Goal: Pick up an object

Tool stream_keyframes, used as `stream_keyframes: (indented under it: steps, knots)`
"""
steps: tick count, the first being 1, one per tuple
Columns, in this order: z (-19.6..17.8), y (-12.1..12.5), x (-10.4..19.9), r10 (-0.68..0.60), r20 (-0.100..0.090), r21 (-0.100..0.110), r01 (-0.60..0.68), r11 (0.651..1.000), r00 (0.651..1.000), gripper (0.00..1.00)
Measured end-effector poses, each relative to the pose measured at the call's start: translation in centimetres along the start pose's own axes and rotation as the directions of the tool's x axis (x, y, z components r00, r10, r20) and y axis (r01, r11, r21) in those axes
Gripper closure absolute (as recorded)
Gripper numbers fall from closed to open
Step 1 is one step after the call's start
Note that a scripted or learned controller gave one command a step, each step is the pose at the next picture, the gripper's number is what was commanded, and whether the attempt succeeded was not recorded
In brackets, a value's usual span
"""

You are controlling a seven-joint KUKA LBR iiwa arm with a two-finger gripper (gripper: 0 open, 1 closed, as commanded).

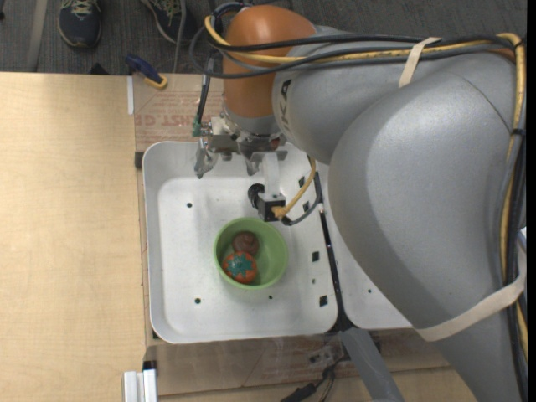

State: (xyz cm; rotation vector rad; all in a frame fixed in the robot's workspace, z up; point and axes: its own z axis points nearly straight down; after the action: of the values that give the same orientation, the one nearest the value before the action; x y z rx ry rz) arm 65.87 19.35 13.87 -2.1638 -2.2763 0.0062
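Holding the jaws spread wide, with nothing between the two fingers (201,167) except bare white floor. Hovering over the left bin (172,224), close to its rim at the corner.

Leaving the likely targets well apart from the jaws, toward the bin's middle. Sitting there in a green bowl (224,245): a brown ball (245,242) on the side nearer the jaws and, touching it or nearly so on the farther side, an orange and teal toy (241,268).

Risking a pinch on empty air if closing from here, being nowhere near above the bowl. Risking, once across, clipping the bowl's wall with one finger and tipping or dragging the bowl instead of seizing a piece. Risking wedging down between the two rounded pieces and shoving both aside, or squeezing one so that it is rolling out of the pinch. Dangling a black cable fitting (266,203) between the jaws and the bowl, possibly catching the rim while crossing.
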Motion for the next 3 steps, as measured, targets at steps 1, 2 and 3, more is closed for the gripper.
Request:
stream_keyframes:
  steps: [1, 2, 3]
  knots:
    - [-0.9, -0.7, 0.8, 0.012, -0.001, -0.001, -0.012, 1.000, 1.000, 0.00]
    - [4.8, -0.4, -7.3, 0.127, -0.001, 0.001, -0.127, 0.992, 0.992, 0.00]
    - [-2.0, -0.1, 0.9, 0.106, -0.002, -0.002, -0.106, 0.994, 0.994, 0.00]
